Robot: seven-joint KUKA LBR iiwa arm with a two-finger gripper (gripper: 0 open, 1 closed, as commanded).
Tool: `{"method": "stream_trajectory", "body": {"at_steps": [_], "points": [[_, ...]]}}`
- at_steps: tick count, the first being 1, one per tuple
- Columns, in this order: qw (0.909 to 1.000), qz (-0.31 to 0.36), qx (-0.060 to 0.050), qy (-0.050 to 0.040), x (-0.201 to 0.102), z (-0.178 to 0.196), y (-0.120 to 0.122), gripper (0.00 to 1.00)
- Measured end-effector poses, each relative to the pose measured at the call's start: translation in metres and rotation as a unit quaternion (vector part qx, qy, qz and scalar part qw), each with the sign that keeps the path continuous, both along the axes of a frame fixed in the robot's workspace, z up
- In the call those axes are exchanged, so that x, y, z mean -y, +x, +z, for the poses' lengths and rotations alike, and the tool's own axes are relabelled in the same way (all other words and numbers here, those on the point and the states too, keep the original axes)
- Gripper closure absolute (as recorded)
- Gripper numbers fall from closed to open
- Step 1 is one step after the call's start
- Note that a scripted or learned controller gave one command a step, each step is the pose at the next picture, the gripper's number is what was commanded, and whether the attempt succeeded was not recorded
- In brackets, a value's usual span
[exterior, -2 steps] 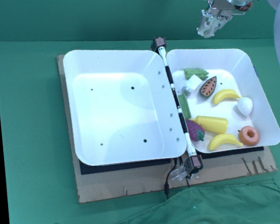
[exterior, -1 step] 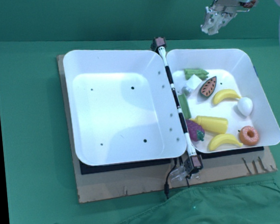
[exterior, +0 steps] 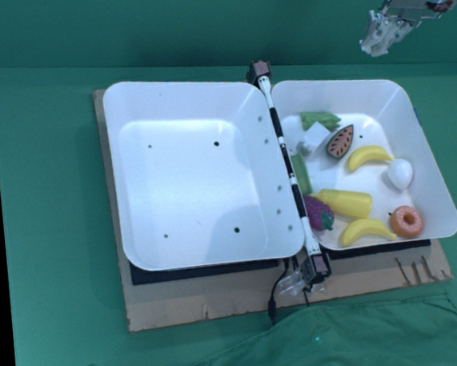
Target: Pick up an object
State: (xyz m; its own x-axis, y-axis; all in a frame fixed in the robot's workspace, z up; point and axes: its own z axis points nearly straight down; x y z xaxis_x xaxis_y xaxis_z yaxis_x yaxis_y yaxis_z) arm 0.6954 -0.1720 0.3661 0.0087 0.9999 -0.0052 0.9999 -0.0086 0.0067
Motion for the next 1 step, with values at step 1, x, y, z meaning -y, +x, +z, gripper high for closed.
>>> {"method": "stream_trajectory", "body": {"at_steps": [1], "points": [[1.0, 0.002, 0.0, 0.0004, -0.0036, -0.0001, 0.0007, 0.0]]}}
